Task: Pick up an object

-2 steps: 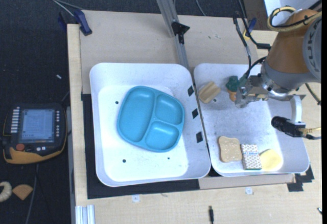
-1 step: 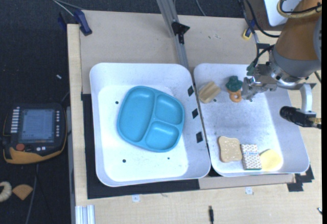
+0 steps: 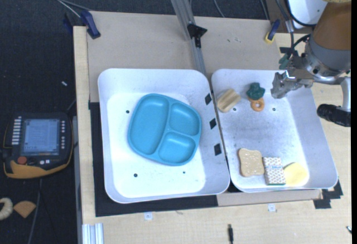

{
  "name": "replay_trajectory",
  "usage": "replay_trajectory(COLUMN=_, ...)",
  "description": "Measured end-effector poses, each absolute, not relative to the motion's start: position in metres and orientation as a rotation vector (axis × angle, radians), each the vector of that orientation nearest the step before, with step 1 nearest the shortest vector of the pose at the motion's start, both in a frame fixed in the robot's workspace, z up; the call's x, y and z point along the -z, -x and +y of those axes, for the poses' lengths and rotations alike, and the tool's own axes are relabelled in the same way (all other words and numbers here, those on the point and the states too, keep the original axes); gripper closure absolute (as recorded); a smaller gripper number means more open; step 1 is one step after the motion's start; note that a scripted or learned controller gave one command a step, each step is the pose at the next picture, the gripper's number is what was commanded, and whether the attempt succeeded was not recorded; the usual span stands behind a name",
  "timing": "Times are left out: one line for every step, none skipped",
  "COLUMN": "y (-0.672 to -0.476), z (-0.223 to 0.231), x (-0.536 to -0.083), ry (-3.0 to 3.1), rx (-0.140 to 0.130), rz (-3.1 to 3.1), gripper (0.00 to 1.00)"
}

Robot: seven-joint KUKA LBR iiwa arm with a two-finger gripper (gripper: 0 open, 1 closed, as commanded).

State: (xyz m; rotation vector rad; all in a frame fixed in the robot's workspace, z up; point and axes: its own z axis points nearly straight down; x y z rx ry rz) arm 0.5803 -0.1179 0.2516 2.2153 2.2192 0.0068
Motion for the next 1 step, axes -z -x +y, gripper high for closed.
replay_trajectory(y=-0.5882, z=-0.0533, x=-0.2485, ry=-2.213, rx=-0.005, rz=2.231, gripper=1.0)
